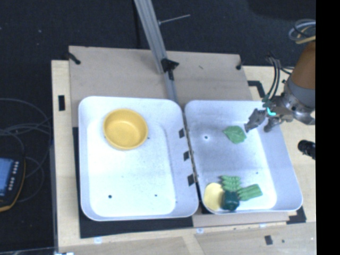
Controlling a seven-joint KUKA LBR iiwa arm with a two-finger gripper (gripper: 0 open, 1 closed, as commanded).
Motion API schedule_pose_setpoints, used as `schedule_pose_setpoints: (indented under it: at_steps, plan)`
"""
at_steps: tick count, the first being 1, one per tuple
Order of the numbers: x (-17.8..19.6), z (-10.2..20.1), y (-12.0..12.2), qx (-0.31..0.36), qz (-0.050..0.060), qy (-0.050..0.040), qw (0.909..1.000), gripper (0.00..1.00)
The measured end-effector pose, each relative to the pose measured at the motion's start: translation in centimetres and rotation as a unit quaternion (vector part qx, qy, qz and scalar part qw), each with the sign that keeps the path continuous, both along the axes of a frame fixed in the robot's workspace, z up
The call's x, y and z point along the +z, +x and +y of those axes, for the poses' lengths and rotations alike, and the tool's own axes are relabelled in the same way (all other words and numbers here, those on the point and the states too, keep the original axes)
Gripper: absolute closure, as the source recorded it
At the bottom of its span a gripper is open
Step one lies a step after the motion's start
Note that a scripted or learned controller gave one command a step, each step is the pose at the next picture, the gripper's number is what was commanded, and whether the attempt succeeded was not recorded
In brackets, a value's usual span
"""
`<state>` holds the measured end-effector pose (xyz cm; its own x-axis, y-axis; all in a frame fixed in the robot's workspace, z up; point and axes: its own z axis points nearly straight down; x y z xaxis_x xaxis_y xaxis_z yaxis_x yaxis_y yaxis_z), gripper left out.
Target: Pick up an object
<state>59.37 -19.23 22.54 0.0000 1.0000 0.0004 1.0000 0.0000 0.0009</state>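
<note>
Low in the frame, green toys (pixel 241 189) sit piled in the right bin's (pixel 279 158) corner. Up right, my gripper (pixel 263 120) is spread wide beside the green lump (pixel 235 134), ready to grab.

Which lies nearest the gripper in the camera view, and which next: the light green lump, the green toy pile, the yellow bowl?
From the gripper:
1. Light green lump, right bin, just beside it.
2. Green toy pile, right bin's near edge.
3. Round yellow bowl, left bin, farthest.

Dark floor (pixel 64 15), pale wooden bench (pixel 61 142), possibly carpeted
</note>
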Motion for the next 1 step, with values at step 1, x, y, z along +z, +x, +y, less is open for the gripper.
schedule_pose_setpoints:
  at_steps: [1]
  plan:
    - [0.0,0.0,0.01,0.0,0.0,0.0,1.0,0.0]
